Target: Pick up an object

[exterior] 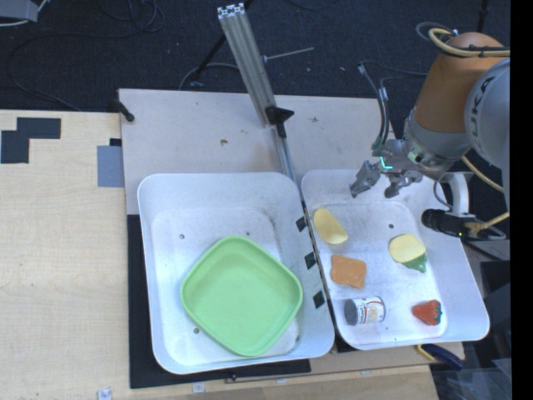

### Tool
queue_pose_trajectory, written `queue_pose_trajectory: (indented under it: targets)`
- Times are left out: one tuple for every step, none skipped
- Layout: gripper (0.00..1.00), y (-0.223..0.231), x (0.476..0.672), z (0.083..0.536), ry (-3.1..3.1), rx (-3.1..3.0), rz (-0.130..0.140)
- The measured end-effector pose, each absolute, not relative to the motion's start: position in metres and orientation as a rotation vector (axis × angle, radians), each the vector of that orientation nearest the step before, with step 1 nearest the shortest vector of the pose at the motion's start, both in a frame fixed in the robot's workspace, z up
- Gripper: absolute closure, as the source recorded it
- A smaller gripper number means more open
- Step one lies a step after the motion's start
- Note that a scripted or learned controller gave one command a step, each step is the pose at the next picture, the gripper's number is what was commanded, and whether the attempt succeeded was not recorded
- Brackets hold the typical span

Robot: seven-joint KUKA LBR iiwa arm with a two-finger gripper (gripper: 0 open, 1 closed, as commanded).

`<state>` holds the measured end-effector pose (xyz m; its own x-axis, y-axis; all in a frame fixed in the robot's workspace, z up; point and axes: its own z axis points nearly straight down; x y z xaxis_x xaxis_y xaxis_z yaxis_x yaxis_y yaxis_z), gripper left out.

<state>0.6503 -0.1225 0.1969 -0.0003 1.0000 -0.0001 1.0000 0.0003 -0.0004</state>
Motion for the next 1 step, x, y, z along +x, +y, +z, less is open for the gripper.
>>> queue_pose_trajectory:
  targets:
    - [0.0, -0.1225, 0.6503, 0.1969, -2.222, -2.221, 0.001]
